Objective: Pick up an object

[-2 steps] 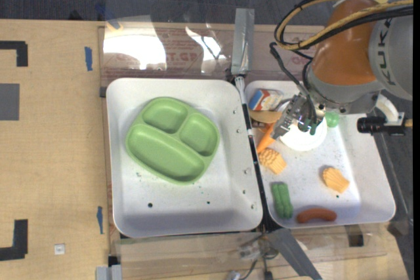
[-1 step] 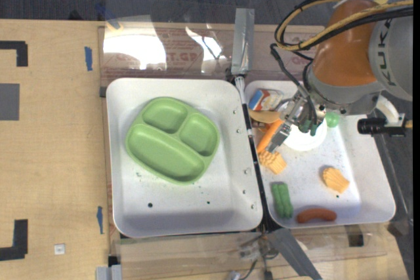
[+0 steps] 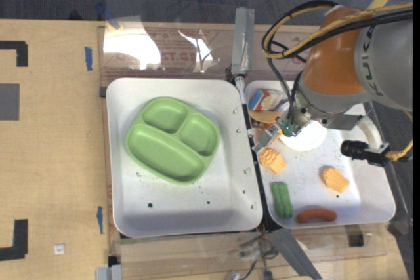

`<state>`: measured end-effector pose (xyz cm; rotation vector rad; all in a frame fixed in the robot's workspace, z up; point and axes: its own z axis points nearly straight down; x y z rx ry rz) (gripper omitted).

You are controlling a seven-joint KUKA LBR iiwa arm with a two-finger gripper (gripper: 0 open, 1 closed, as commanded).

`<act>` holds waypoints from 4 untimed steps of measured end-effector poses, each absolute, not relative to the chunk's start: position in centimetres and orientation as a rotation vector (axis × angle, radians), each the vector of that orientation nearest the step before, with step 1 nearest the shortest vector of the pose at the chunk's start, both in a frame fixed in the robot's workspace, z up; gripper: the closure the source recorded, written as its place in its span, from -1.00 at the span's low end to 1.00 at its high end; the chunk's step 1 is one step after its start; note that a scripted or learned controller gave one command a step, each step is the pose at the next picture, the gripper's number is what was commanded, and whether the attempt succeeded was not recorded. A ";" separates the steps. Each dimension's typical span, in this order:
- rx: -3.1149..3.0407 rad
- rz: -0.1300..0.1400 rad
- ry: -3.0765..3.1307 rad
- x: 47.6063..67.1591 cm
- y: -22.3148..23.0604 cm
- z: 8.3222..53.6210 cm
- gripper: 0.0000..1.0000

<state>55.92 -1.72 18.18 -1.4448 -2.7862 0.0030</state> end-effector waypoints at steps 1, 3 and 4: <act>-1.672 0.005 -2.654 51.0 3.7 18.1 -1.00; -1.984 -0.010 -2.438 48.2 12.6 8.8 -1.00; -2.100 0.009 -2.332 47.9 17.3 10.4 -1.00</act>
